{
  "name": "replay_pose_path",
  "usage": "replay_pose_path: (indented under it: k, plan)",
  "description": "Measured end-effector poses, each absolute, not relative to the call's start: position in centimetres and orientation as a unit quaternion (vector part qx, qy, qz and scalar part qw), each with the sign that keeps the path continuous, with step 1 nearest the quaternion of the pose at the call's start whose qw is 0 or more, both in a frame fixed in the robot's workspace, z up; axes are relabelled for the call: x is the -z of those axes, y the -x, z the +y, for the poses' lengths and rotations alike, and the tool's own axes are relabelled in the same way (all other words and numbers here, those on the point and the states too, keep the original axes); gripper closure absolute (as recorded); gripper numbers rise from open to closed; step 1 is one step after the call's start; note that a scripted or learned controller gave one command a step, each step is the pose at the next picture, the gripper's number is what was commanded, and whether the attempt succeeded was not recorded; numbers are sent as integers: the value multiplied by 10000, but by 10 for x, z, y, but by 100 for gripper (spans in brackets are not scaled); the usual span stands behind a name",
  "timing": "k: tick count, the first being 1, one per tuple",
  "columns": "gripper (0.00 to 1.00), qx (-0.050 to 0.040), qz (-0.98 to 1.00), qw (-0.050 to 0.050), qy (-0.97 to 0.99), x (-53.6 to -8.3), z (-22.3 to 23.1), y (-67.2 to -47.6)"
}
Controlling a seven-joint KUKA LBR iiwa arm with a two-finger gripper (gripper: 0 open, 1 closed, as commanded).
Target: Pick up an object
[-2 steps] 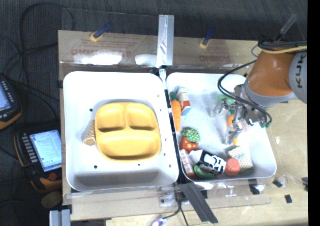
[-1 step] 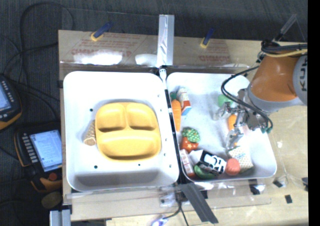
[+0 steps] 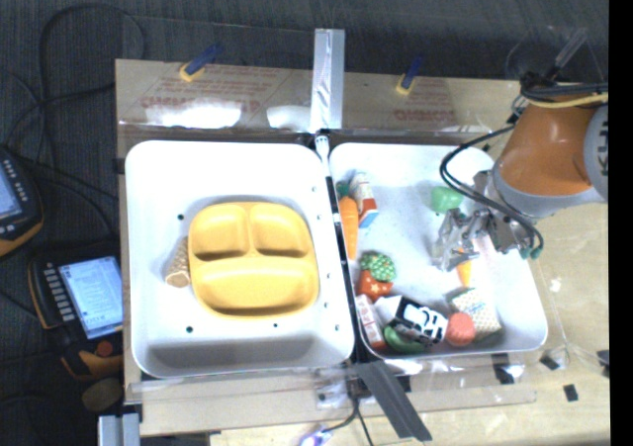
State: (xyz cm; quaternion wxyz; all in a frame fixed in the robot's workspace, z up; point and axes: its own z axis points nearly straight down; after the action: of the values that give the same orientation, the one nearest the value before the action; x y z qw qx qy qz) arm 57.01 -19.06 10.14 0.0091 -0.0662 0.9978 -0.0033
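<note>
Orange and grey mark the arm (image 3: 554,157) that reaches over the right edge of the right bin (image 3: 524,335), its gripper (image 3: 457,246) lowered near the middle of that bin's right half. Whether the tool is released or clenched cannot be told from this slanted view, and nothing can be made out within it.

The likely targets all lie in the right bin. A green toy (image 3: 447,200) sits just beyond the gripper toward the back edge. A small patterned block (image 3: 477,310) lies toward the front right corner, with a red ball-like toy (image 3: 460,329) beside it and a black-and-white toy (image 3: 419,319) next to that along the front edge. Against the left wall lie an orange toy carrot (image 3: 348,222) and a small carton (image 3: 365,199), with a strawberry-like toy (image 3: 377,266) and a tomato-like toy (image 3: 370,286) a little nearer the front.

These look like light plastic play foods: stiff, smooth and probably slippery, so a rounded one may squirt out of a pinch. The patterned block probably offers flat opposing faces and the safest hold; the carrot would best be taken across its thicker middle.

The left bin (image 3: 148,236) holds a yellow divided tray (image 3: 253,256) at its centre with a tan ice-cream-cone toy (image 3: 178,262) touching its left side.
</note>
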Motion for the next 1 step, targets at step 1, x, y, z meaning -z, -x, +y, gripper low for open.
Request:
replay_pose_path:
  k: [1]
  plan:
    - [0,33,9978,90,662,-101,-191,-570]
